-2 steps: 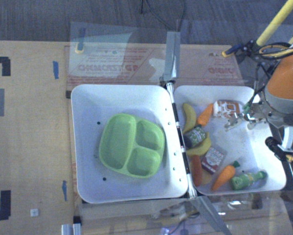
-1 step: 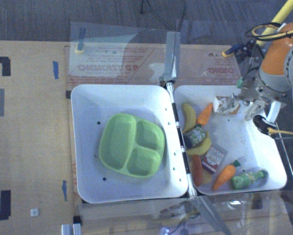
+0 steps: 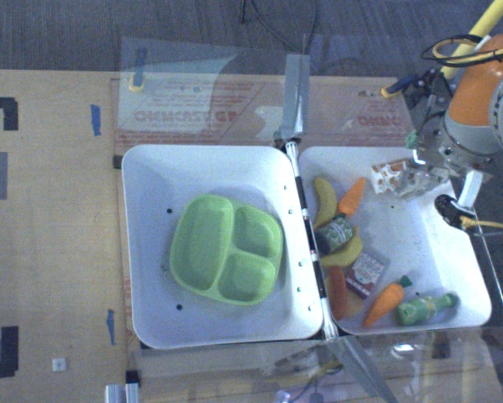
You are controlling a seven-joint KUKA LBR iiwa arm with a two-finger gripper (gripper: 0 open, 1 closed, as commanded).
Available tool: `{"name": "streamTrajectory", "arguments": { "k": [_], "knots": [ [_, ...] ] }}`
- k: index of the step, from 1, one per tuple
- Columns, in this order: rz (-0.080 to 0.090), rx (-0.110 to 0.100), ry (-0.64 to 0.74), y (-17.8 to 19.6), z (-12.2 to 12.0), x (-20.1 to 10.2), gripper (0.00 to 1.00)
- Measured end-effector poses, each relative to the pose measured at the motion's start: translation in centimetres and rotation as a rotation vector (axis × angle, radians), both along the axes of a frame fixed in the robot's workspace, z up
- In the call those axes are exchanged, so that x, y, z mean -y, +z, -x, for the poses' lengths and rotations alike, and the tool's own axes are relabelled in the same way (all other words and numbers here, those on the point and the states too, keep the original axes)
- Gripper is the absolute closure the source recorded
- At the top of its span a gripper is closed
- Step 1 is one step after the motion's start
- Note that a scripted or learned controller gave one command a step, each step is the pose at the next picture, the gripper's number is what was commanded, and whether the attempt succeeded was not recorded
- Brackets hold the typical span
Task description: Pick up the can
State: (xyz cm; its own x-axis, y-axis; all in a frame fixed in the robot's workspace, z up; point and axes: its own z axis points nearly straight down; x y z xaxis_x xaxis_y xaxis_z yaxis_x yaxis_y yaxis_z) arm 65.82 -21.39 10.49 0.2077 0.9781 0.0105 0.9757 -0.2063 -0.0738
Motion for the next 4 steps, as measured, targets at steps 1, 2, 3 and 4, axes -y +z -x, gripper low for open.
{"name": "streamTrajectory", "arguments": {
  "k": [1, 2, 3, 4],
  "knots": [
    [0.055, 0.021, -0.396, -1.8, 0.3, -3.2, 1.0],
    [0.051, 0.058, -0.738, 9.9, -0.9, -4.5, 1.0],
    [0.051, 0.057, -0.745, 15.6, 0.5, -11.5, 1.0],
    [0.05, 0.053, -0.735, 16.5, 1.8, -16.0, 1.0]
  ]
}}
